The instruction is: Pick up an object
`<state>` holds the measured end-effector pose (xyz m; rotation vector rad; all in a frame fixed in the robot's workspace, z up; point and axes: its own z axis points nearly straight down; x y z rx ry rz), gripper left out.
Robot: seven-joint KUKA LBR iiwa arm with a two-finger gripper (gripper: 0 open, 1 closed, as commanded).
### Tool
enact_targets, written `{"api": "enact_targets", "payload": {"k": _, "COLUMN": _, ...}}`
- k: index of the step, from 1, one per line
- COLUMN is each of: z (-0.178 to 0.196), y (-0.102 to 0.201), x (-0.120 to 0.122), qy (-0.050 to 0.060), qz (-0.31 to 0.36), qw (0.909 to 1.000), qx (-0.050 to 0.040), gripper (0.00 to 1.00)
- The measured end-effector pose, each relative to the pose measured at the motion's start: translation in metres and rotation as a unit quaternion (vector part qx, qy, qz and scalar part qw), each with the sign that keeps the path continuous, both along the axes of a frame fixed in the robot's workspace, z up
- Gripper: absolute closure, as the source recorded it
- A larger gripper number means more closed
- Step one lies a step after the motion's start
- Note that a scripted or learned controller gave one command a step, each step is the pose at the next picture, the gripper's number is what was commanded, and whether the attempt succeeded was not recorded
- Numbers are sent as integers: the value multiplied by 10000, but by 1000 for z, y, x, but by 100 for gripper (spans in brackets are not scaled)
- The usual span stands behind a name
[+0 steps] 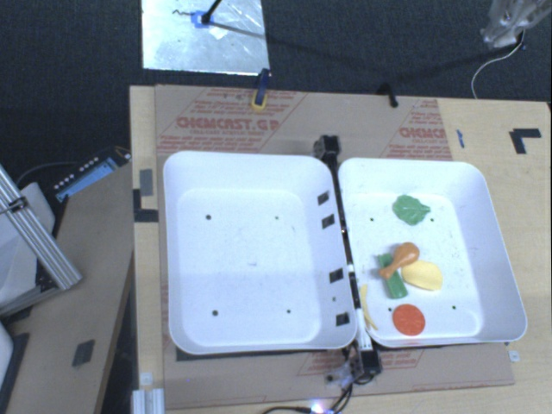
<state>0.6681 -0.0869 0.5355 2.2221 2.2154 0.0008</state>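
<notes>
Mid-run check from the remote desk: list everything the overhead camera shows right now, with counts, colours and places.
shallow white plastic bins: 2, white, side by side on the bench; all the small items lie in the right one
crinkled green leaf-shaped toy: 1, green, upper middle of right bin
orange-brown drumstick-shaped toy: 1, orange-brown, middle of right bin, lying over the green stick
narrow green stick-shaped piece: 1, green, under the drumstick
pale yellow rounded toy: 1, yellow, beside the drumstick
flat orange-red disc: 1, orange-red, near front of right bin
thin pale yellow strip: 1, at right bin's left wall
shiny silver sheet: 1, on the dark floor behind the bench
robot end part: 1, grey, top right corner, far from the bins
</notes>
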Motion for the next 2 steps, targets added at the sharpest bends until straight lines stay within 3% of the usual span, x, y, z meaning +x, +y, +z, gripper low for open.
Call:
{"api": "enact_targets", "payload": {"k": 1, "z": 0, "y": -61, "x": 0, "qy": 2, "qz": -4, "qw": 10000, "qx": -4, "gripper": 100}}
{"api": "enact_targets", "payload": {"k": 2, "z": 0, "y": -61, "x": 0, "qy": -4, "qz": 20, "qw": 10000, "qx": 4, "gripper": 100}}
